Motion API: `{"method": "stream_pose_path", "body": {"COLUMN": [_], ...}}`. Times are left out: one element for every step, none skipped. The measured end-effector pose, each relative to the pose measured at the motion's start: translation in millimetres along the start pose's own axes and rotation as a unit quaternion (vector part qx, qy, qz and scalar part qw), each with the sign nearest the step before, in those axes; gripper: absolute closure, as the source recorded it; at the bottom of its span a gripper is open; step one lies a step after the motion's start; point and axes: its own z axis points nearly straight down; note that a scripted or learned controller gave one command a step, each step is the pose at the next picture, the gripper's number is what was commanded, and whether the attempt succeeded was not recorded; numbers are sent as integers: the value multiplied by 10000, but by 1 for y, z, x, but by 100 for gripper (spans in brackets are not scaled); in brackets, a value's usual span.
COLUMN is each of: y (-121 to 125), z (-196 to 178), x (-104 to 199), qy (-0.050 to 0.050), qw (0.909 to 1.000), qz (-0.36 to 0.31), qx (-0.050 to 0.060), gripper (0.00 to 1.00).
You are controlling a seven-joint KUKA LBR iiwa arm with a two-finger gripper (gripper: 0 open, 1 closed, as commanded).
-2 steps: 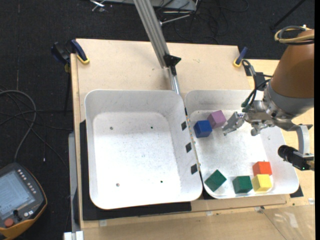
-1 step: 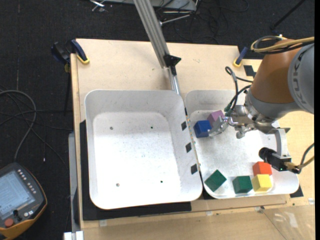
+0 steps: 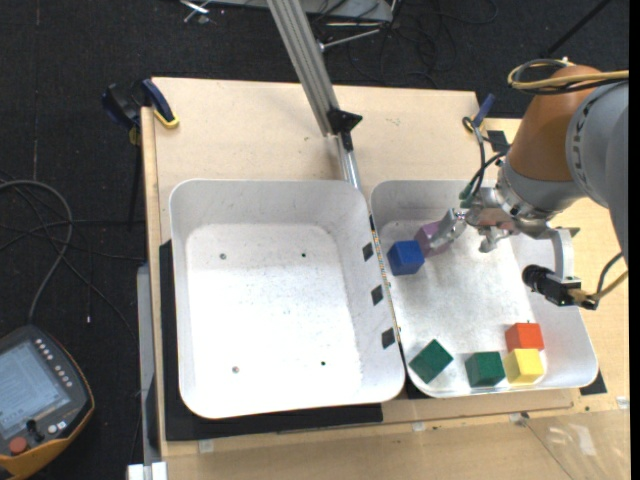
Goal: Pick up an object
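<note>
In the right bin, my gripper hangs low over the far part, its two fingers spread open. A small purple block lies just left of the left fingertip, touching or nearly touching it, not between the fingers. A blue cube sits a little further left, near the bin's left wall. Along the front of the bin lie a dark green cube, a second green cube, a yellow cube and an orange-red cube.
The left bin stands beside the right one, their rims overlapping in the middle. A slanted metal pole rises from the bench behind the bins. The arm's cables hang over the right bin's right edge.
</note>
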Motion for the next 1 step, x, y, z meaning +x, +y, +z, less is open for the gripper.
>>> {"method": "stream_pose_path", "body": {"y": [46], "z": [17], "x": [30], "qy": [20], "qw": [10000], "qz": [-44], "qx": [-12], "gripper": [0]}}
